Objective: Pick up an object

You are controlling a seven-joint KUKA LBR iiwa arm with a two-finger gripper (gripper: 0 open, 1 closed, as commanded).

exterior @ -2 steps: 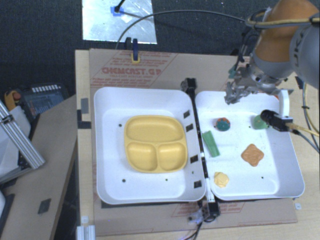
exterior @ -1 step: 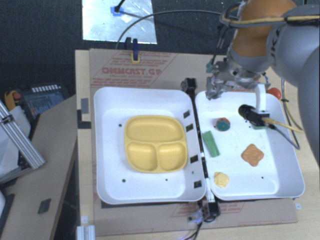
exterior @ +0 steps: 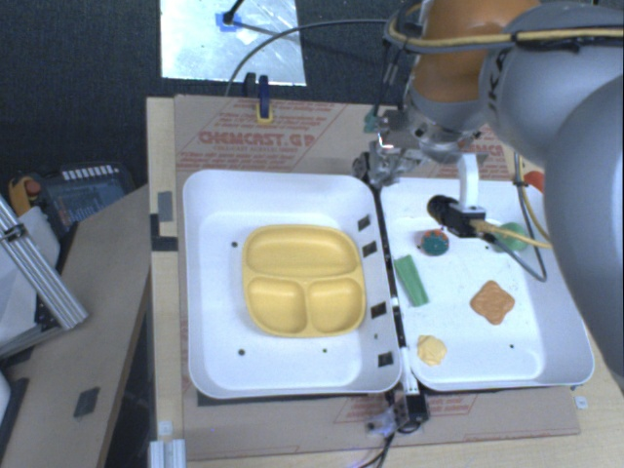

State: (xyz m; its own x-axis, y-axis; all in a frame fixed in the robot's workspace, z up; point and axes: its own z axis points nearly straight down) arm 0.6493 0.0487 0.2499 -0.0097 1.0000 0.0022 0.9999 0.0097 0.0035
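Camera view: one yellow tray (exterior: pixel 295 250), one green block (exterior: pixel 410 281).

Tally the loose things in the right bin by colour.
Green: 2, a bar and a paler piece, partly hidden
Teal: 1, a round piece
Orange: 1, a flat piece
Yellow: 1, a small lump
Total: 5

Yellow tray (exterior: pixel 297 279) across left bin (exterior: pixel 210 224) middle

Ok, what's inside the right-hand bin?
In the right bin: a green block, a teal disc, an orange-brown piece, a small yellow piece and a pale green piece. The arm covers its far right side, so anything there is hidden.
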